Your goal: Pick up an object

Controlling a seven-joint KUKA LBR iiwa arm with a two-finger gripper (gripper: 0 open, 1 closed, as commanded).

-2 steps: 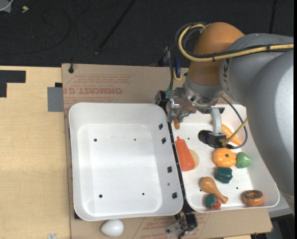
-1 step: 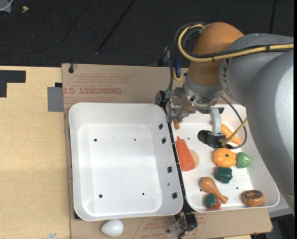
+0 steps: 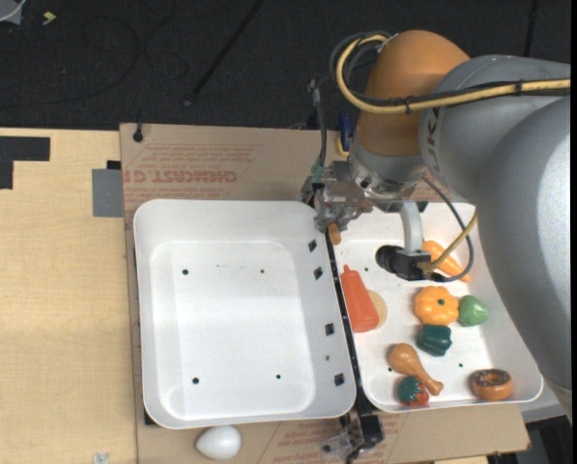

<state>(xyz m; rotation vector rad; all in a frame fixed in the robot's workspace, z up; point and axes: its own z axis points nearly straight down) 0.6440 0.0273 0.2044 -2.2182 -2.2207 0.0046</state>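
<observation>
The gripper (image 3: 331, 222) hangs at the far left corner of the right bin (image 3: 520, 380); whether it is apart or together, I cannot tell. Along that bin's left edge lies a carrot (image 3: 359, 299), then a drumstick (image 3: 412, 362), a pumpkin (image 3: 435, 305) and a pepper (image 3: 473, 310).

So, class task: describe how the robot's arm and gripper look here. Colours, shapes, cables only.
The arm is bulky, smooth and light grey, with rounded casings. Above the wrist sits a glossy orange band, dome-shaped from this angle. Yellow and black cables loop round the band and run along the grey casing. The gripper is small, dark metal, with clustered fittings at its base.
</observation>
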